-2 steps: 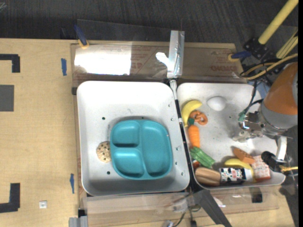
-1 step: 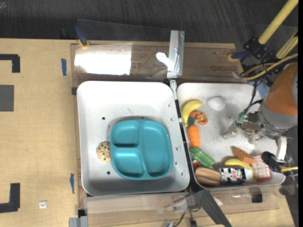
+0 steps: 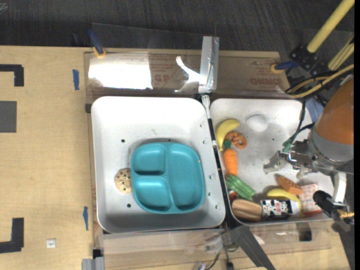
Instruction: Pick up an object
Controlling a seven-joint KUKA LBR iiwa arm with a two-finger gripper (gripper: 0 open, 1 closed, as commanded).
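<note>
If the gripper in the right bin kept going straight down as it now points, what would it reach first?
Probably bare floor of the right white bin, left of the orange food piece; the two-finger gripper hangs there, depth unclear.

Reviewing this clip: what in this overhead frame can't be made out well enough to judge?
- Pincer: small and blurred in the camera view, so open or shut is unreadable, as is whether it grips anything.
- Bottle: label print too small to read.
- Items by the right bin's near right corner: partly covered by the arm and cables, so they cannot be identified.
- Cookie: one side tucked behind the teal tray.
</note>
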